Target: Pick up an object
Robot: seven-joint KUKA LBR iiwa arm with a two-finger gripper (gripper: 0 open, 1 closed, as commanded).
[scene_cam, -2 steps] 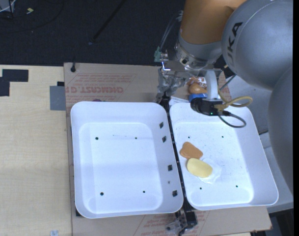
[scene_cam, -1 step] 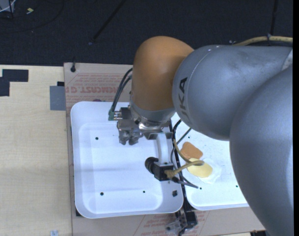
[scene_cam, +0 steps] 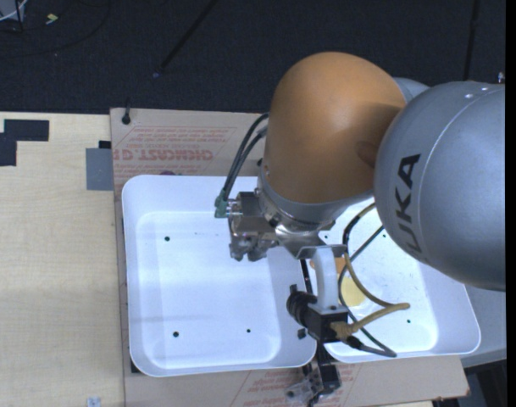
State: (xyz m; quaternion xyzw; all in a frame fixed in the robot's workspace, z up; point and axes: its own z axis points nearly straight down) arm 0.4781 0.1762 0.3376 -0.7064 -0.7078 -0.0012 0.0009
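Grey KUKA arm with the orange band (scene_cam: 334, 125) comes in from the right and blocks most of the right side of the scene. Pale wooden bench top (scene_cam: 46, 270) with a brown cardboard sheet with red print (scene_cam: 181, 147) under the bins.

Left shallow white plastic bin (scene_cam: 198, 312): the floor is bare apart from three small dark dots, which look like fixings, so nothing to pick there.

Right shallow white plastic bin (scene_cam: 444, 320): mostly hidden behind the arm, only the near corner and a strip of floor are visible.

Two-finger gripper (scene_cam: 315, 387) sits at the bottom of the view, over the near rims where the two bins meet, cut off by the frame edge. Can't tell if it's open or closed, and I see nothing held in it.

Only candidate I can see is a small flat pale-yellow object (scene_cam: 352, 290) on the right bin floor, beside the wrist and partly covered by it. Shape unclear.

Status: I'd call the pick not done. Object looks to be resting in the bin, apart from the gripper. Left to do: line up over it, descend, close, lift. More objects may be hidden under the arm.
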